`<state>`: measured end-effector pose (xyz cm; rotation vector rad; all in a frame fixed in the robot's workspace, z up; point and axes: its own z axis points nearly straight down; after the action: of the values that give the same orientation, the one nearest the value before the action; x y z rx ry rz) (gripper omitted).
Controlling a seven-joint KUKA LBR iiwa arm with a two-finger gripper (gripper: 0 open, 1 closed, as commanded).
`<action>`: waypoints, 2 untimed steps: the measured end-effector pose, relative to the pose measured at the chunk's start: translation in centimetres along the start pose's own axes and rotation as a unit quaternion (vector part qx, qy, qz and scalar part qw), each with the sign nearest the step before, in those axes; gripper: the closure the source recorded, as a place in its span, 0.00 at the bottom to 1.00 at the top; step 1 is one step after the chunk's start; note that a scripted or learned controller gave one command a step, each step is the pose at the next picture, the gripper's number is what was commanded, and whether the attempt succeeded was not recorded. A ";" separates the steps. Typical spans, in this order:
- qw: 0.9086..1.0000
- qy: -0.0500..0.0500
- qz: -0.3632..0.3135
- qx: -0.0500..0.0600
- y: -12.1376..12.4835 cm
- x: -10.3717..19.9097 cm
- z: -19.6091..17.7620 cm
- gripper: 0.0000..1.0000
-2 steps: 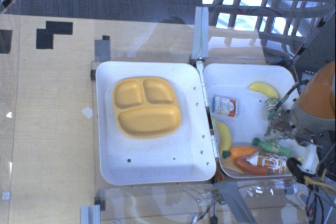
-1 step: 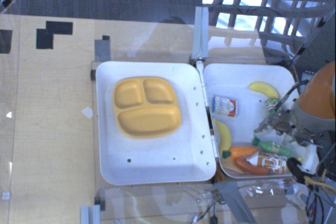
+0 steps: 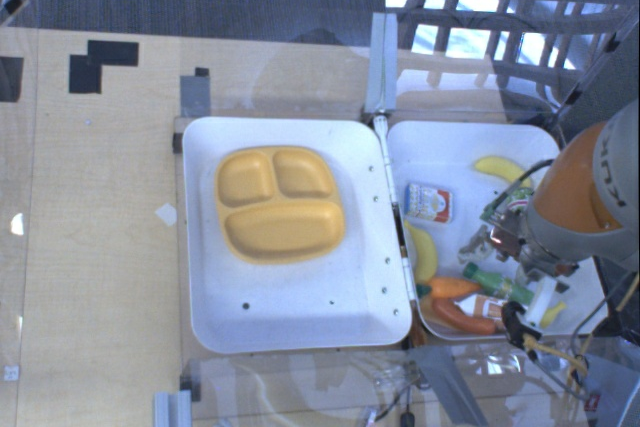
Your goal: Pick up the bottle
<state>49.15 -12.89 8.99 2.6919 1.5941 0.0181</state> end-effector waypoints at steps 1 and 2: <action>1.000 0.002 -0.002 -0.003 0.2 0.3 -1.2 1.00; 1.000 0.002 -0.002 -0.003 0.2 0.3 -1.2 0.00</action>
<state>49.47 -12.73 10.15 2.6868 1.5972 0.0292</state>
